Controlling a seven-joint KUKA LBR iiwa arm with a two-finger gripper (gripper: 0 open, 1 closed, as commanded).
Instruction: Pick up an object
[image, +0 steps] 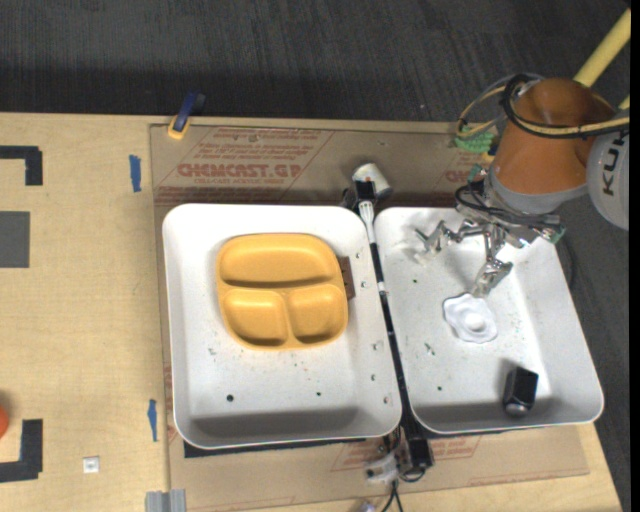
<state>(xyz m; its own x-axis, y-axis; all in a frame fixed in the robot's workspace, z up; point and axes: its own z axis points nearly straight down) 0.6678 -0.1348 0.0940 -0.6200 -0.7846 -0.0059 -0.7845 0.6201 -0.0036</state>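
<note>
My gripper (461, 257) hangs over the back part of the right bin (570, 330), under the arm's orange band. It is open, its metal fingers (492, 272) spread apart with nothing between them. A small white lump (471, 320) lies in the middle of the right bin, just in front of the lower finger. Near the front right corner of that bin sits a small black object (520, 388). A yellow divided tray (282, 288) lies in the left bin (190, 330).
The two bins meet along a dark middle rim (385, 320). A white and black fitting (369, 180) sits behind that rim on the cardboard. Wires and the arm's body crowd the back right corner.
</note>
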